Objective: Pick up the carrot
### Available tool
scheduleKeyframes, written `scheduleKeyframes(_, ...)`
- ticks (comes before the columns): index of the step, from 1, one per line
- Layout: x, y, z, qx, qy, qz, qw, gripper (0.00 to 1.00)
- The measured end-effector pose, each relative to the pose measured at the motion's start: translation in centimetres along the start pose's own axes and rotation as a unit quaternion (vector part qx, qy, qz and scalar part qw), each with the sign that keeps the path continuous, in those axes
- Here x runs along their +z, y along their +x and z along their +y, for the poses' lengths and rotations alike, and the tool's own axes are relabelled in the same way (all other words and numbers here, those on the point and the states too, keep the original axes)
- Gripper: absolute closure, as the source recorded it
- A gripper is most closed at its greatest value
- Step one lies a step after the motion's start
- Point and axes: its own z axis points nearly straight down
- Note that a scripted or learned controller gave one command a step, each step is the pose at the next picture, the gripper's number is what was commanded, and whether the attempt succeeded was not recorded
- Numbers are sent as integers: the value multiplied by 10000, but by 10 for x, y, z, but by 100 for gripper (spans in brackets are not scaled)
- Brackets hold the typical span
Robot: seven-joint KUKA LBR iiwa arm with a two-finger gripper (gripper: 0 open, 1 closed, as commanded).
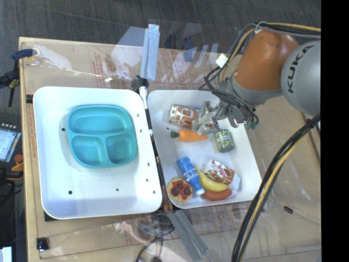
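The carrot (193,136) lies in the right bin (248,162), between a brown carton (182,115) and a green can (223,140). The gripper (206,119) hangs just above it; whether its jaws are parted, I cannot tell. Best to descend straight, straddling the carrot's thick middle, clear of both neighbours.

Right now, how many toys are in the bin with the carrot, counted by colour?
Orange: 1, the carrot
Green: 1, the can
Blue: 1, the bottle
Yellow: 1, the banana
Red: 1, the sausage
Mixed colours: 3, the carton, the packet, the tart
Total: 8
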Motion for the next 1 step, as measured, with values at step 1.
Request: scheduleKeyframes(1,0,0,0,3,-3,3,10000,0)
